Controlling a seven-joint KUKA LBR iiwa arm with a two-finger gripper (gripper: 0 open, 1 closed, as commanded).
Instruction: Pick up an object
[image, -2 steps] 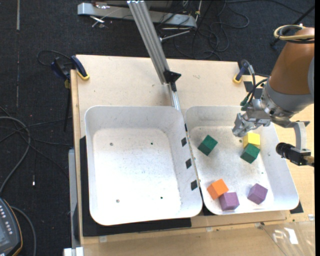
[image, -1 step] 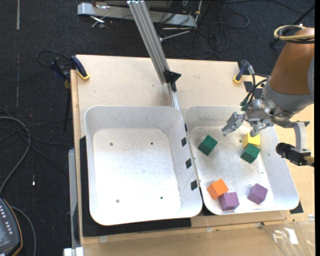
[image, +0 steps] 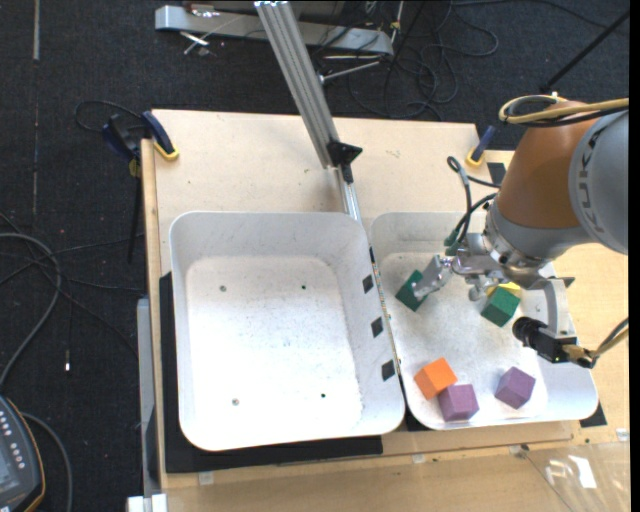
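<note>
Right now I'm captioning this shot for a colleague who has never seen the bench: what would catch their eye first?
First the grey arm with its orange band, reaching in from the right over the right bin. Its gripper sits next to a dark green block near that bin's left wall. Then the colours: an orange cube touching one of two purple cubes at the front, beside the big left bin.

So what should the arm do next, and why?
Probably lift straight up a little. The gripper sits low in the right bin, right against the dark green block; a small rise would show whether the block comes along. The orange cube and two purple cubes lie apart, nearer the front.
</note>
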